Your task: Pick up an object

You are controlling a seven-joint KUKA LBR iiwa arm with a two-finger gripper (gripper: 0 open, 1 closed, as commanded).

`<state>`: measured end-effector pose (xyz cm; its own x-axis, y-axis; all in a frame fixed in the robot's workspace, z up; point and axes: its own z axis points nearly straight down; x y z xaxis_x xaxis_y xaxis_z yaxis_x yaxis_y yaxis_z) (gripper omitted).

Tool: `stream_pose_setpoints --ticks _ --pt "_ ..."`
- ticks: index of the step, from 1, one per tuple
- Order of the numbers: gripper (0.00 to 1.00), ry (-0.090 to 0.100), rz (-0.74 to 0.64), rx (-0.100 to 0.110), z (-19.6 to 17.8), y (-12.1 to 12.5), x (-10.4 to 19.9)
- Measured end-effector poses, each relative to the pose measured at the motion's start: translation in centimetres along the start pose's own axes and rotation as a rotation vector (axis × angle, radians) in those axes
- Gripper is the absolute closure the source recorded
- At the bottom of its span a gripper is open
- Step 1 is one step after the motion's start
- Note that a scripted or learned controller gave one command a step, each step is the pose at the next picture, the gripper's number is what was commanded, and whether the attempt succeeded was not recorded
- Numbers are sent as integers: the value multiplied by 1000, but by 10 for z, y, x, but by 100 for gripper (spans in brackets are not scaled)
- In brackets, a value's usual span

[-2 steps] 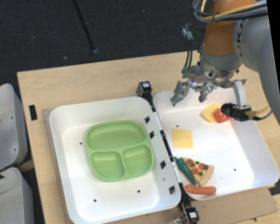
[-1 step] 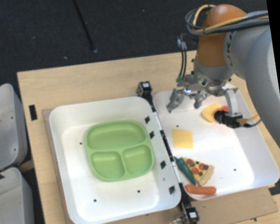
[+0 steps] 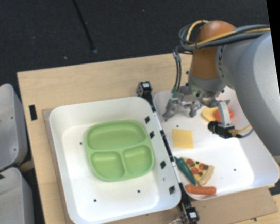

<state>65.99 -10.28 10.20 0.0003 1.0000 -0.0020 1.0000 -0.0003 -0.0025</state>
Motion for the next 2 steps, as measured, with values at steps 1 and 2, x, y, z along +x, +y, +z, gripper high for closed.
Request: stream_pose_setpoints --ticks 1,2 --pt "100 0 1 -7 -15 2 -1" --pt "100 2 -3 -8 -64 -2 6"
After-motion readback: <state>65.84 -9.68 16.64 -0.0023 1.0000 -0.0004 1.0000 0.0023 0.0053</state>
